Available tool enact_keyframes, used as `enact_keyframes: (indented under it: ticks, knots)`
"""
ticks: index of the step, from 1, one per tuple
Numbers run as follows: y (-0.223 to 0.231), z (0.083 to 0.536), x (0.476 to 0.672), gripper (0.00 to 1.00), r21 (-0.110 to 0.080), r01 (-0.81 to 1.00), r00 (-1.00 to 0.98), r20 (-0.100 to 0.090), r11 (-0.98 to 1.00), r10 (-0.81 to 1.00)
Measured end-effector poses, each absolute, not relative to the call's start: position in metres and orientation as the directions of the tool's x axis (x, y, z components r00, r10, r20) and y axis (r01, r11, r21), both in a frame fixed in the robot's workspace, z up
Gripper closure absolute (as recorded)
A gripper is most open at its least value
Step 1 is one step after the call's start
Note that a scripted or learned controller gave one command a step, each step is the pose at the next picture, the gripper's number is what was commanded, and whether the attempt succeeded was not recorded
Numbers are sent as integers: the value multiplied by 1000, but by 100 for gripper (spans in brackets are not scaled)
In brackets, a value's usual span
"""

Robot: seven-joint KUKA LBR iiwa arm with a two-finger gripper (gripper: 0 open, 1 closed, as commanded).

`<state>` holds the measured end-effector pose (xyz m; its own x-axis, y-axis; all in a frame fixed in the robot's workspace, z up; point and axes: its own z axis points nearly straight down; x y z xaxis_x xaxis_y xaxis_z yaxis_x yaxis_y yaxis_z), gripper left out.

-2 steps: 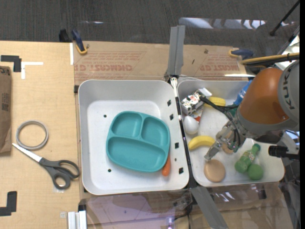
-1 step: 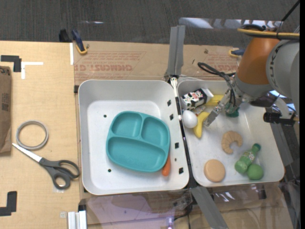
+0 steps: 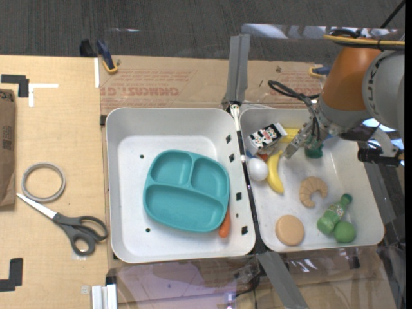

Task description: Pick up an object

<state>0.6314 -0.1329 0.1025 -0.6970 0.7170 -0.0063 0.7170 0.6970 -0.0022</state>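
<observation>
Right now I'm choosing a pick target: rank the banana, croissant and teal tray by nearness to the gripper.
1. banana, just left of the gripper, right bin.
2. croissant, below the gripper, same bin.
3. teal tray, far left, other bin.

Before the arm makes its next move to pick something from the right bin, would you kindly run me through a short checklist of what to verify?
1. Gripper is over the right bin, near its back: ok.
2. Something is held between the fingers: cannot tell; a small dark green item sits right at the gripper, but a grasp is not visible.
3. Nearest target is reachable: ok; the banana lies just below and left of the gripper.
4. Target is free of neighbours: not ok; the banana touches the white egg and sits by the black-and-white carton.
5. Easier picks exist: ok; the croissant and round bun lie apart from other items.
</observation>
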Motion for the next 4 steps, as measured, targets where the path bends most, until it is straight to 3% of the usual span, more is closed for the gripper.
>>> enact_keyframes:
  ticks: [1, 2, 3, 4]
  knots:
    - [-54, 192, 642, 100, 1, 864, -504, -3, 504, 864]
    - [6, 241, 629, 100, 0, 889, -458, -2, 458, 889]
    - [-57, 191, 579, 100, -1, 724, -689, 0, 689, 724]
    - [-57, 191, 579, 0, -1, 724, -689, 0, 689, 724]
